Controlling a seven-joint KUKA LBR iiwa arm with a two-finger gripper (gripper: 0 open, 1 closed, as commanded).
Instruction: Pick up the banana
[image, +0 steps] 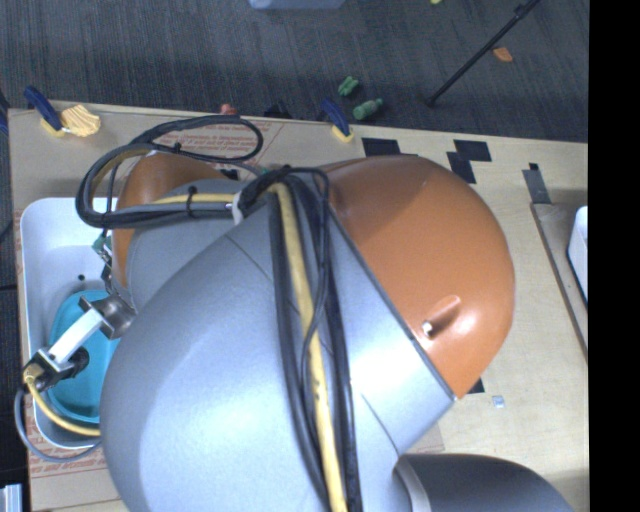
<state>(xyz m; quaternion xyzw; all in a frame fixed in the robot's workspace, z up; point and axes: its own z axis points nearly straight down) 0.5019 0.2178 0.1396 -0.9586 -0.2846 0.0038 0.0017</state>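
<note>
Your arm (260, 380) fills the near view, grey casing with the orange band (420, 260) and a cable bundle (300, 300) running along it. Past it, at left, a white bin (35, 240) holds a blue object (75, 370). Banana hidden; can't place it. Gripper state: can't tell.

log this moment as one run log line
arm: over left bin, blocking view | banana: cannot tell | blue object: in left bin | grasp: cannot tell

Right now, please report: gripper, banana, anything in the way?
Gripper: cannot tell. Arm covers most of the bench. Blue thing in the left bin. Banana not confirmed.
</note>
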